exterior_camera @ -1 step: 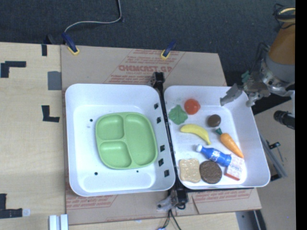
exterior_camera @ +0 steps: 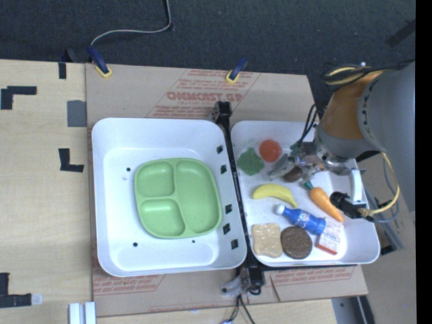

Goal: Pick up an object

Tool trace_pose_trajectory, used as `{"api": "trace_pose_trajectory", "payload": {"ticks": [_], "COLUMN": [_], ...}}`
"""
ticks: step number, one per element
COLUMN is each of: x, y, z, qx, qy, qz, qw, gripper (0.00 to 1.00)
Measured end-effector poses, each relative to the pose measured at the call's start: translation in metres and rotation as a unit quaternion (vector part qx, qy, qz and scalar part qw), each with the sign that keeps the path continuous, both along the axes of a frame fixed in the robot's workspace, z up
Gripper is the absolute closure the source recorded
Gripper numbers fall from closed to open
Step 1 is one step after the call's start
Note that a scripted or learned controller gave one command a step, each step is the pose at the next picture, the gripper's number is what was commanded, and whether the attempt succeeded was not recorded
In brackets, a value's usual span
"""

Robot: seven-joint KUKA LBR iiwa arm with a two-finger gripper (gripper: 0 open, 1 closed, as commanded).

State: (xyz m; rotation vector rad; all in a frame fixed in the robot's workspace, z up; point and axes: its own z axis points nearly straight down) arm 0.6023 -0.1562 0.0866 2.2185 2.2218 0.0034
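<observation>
My gripper is low in the right bin, near its back middle, and stands open. A small dark brown object lies between the spread fingers, which are not closed on it. A red ball and a green leafy piece lie just to the gripper's left. In front of it lies a yellow banana, and an orange carrot is at its right. Nearer the front are a blue bottle, a tan cracker, a brown round cookie and a red-and-white packet.
The left bin holds a green divided plate. A black divider runs between the bins. The arm's orange band and grey body rise at the right. Cardboard lies under the bins.
</observation>
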Motion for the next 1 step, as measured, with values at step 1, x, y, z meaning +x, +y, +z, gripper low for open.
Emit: {"api": "trace_pose_trajectory", "payload": {"ticks": [1], "x": [0.0575], "y": [0.0502], "z": [-0.0010], "qx": [0.0002], "qy": [0.000], "qz": [0.001], "qw": [1.0000], "gripper": [0.00]}}
